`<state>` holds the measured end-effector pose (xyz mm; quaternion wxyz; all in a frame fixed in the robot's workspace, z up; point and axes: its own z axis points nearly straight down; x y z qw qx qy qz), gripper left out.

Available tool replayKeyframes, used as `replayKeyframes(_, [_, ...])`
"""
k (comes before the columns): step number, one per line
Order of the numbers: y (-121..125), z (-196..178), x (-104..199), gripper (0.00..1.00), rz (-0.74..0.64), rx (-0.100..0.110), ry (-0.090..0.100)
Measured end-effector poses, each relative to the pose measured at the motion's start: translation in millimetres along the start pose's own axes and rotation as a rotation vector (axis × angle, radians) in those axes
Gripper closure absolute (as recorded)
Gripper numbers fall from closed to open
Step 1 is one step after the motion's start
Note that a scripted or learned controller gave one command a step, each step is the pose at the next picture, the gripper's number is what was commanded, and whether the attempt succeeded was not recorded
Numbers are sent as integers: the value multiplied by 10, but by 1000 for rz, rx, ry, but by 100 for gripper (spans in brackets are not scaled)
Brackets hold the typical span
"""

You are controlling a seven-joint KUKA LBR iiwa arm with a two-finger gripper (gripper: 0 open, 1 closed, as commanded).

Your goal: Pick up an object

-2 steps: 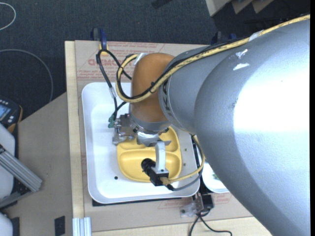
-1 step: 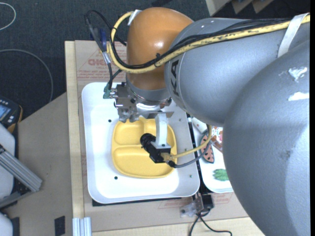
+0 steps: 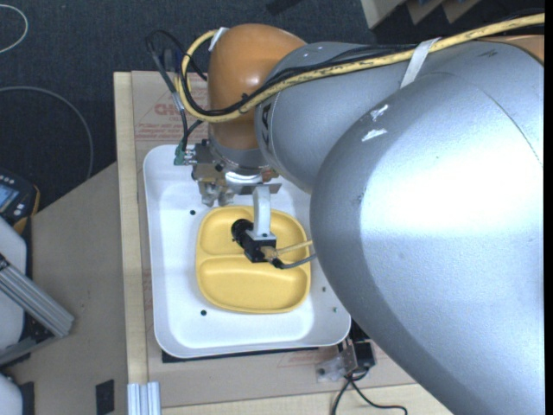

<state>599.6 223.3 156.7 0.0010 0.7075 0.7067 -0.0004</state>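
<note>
A yellow shallow dish (image 3: 246,288) with rounded corners and a ridge dividing it into compartments lies flat in the middle of the white bin (image 3: 171,258). My gripper (image 3: 216,197) hangs over the dish's far left edge, below the orange wrist band. Whether it touches the dish is not visible, and nothing shows held in it. The gripper body hides the dish's far rim.
The big grey arm covers the whole right side of the view. The bin's bare white floor shows to the left of the dish and in front of it. The brown bench edge (image 3: 130,232) runs down the left, with dark floor beyond.
</note>
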Motion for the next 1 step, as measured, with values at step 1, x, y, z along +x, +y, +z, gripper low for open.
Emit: replayKeyframes(1, [-8,-1978,12,100,-3,-18,9])
